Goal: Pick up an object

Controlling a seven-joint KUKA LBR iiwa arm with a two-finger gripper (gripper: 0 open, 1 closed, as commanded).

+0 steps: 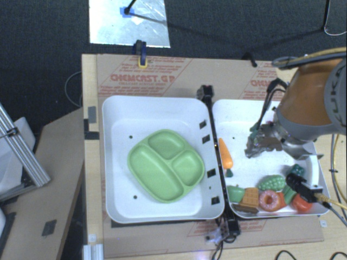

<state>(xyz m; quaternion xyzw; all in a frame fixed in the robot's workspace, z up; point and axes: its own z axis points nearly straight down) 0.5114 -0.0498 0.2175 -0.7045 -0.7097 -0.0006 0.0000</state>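
Presently the gripper (255, 147) hangs over the right bin (238, 112), nothing visibly held; finger state indeterminate. Toy carrot (225, 153) lies by the divider, other toys crowd the near wall. Approach step; descent onto one item required.

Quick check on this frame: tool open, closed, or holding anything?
Tool: hangs over the right white plastic bin, with nothing visibly between its tips; open or closed cannot be told.
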